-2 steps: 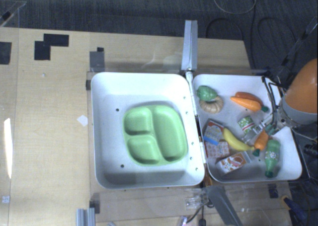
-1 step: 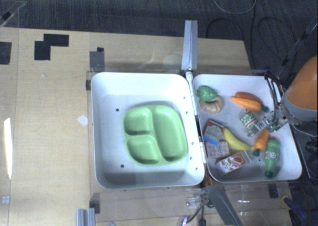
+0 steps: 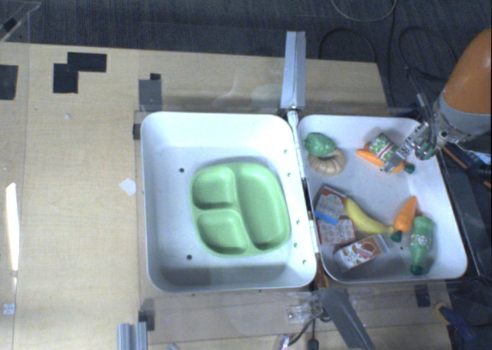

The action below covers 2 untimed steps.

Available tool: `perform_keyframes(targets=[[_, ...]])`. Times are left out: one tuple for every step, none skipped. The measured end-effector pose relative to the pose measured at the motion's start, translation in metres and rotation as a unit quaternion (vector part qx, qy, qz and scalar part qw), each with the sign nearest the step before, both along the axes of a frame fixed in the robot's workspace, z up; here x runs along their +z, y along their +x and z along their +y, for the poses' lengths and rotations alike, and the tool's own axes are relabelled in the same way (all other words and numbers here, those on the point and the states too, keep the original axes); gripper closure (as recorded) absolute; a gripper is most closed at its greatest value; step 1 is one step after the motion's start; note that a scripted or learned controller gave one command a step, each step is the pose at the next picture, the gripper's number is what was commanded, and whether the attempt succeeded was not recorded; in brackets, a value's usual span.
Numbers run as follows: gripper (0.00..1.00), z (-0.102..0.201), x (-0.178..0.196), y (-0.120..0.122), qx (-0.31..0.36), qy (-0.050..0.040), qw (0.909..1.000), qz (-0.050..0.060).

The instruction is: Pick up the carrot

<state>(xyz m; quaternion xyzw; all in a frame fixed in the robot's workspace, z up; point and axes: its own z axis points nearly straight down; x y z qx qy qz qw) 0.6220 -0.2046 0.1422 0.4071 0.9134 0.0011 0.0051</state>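
The carrot is a short orange piece lying in the right bin, between a yellow banana and a green bottle. My gripper reaches in from the right at the bin's far right part, well behind the carrot. It hovers at a small green and red packet and a second orange piece that lies under the packet. Whether it touches either one is unclear.
The right bin also holds a green and tan toy vegetable, a colourful carton and a red-brown box. In the left bin lies a green divided plate. A metal post stands between the bins at the back.
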Motion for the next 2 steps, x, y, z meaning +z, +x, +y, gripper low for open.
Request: perform_keyframes(targets=[[1.0, 0.0005, 0.0199, 0.0275, 0.078, -0.0012, 0.9969, -0.001], [0.0, 0.0004, 0.0198, 0.0274, 0.078, -0.0011, 0.997, -0.001]])
